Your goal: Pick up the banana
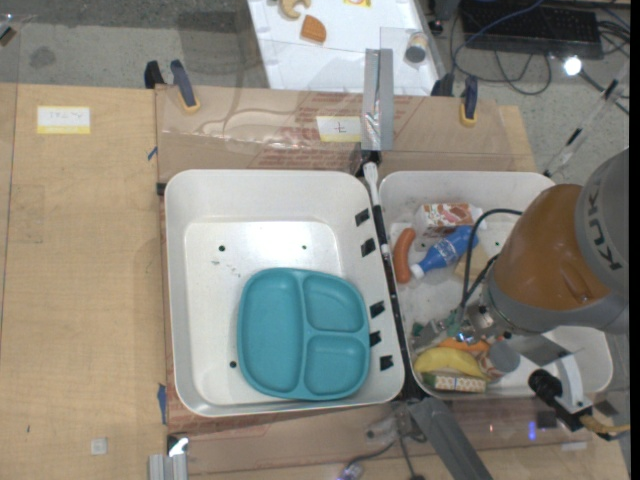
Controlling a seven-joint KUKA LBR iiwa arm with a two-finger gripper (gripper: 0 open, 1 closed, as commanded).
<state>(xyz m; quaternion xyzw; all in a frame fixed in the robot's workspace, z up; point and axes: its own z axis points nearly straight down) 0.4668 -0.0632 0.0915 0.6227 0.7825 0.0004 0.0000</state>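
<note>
The arm's grey, orange-banded end effector (478, 320) hangs low in the right of 2 shallow white plastic bins (590, 368), its finger state indeterminable beneath the wrist. The curved yellow banana (440, 360) lies just left and nearward of it, long axis roughly left-right, among crowded clutter on the tan wooden worktop (80, 268).

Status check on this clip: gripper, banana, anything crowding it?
Arm low over right bin. Banana at bin's near edge, not visibly gripped. Hot dog and blue bottle farther back.
</note>
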